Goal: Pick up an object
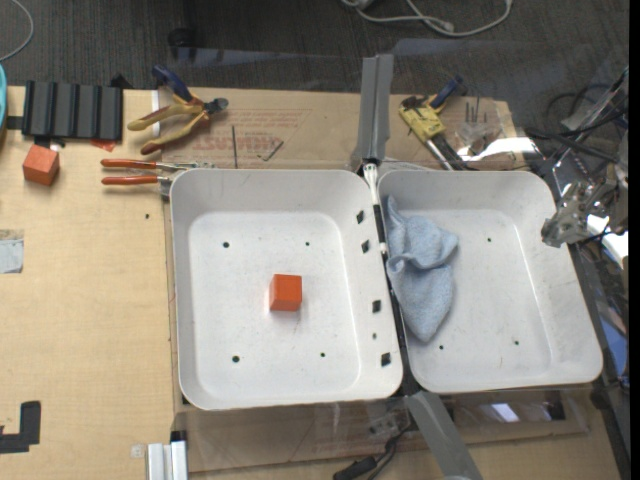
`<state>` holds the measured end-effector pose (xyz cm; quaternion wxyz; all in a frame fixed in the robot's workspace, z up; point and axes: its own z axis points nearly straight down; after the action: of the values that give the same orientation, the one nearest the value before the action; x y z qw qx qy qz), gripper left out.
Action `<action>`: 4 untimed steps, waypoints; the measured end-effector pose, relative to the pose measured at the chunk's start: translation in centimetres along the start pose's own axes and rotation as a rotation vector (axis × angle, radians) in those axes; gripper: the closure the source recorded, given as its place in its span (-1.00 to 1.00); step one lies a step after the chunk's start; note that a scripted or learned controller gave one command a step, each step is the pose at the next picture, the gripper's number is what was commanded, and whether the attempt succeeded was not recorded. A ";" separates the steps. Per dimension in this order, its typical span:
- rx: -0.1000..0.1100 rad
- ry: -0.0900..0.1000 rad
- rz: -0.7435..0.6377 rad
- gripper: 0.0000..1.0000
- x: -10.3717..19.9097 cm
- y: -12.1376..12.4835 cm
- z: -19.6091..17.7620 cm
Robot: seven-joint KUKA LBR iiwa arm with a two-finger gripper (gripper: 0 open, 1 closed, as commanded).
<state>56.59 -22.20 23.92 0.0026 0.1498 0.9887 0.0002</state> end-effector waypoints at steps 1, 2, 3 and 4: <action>-0.001 0.001 -0.145 1.00 -6.4 2.0 2.9; -0.001 -0.003 -0.630 1.00 -6.9 2.2 0.3; -0.001 -0.001 -0.796 1.00 -6.5 2.2 1.0; -0.001 -0.003 -0.965 1.00 -8.8 2.8 0.2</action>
<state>65.86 -22.18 23.73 0.0039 -0.3262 0.9453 -0.0006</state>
